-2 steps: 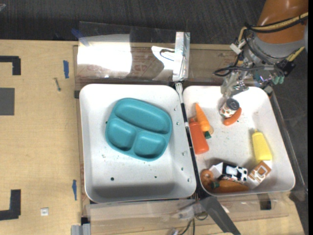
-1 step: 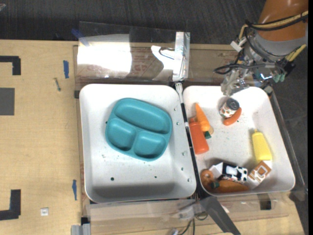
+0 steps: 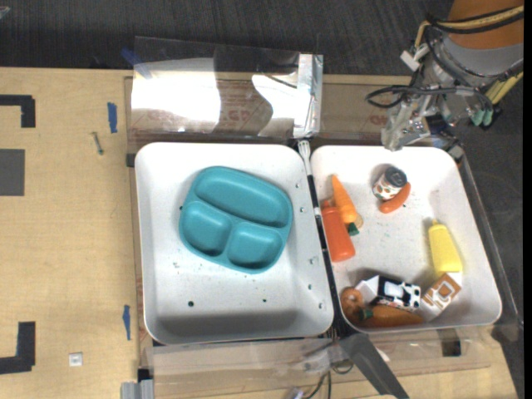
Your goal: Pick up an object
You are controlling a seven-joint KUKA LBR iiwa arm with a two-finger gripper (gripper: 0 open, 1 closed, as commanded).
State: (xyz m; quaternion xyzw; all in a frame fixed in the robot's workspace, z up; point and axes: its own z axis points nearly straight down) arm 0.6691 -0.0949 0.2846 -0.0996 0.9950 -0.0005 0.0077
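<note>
Two bins: the left bin (image 3: 158, 306) holds a teal tray (image 3: 236, 219); the right bin (image 3: 482, 289) holds crowded toys, a yellow block (image 3: 444, 248) among them. Gripper (image 3: 405, 128) hovers over the far rim, grip unreadable; descending there risks striking the rim.

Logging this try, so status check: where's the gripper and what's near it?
Gripper above right bin's far rim, nothing seen held. Nearest: small round toy. Yellow block and orange carrot untouched.

Arm (image 3: 486, 7) cut off at top edge (jaws too blurred, cable-cluttered to read).
</note>
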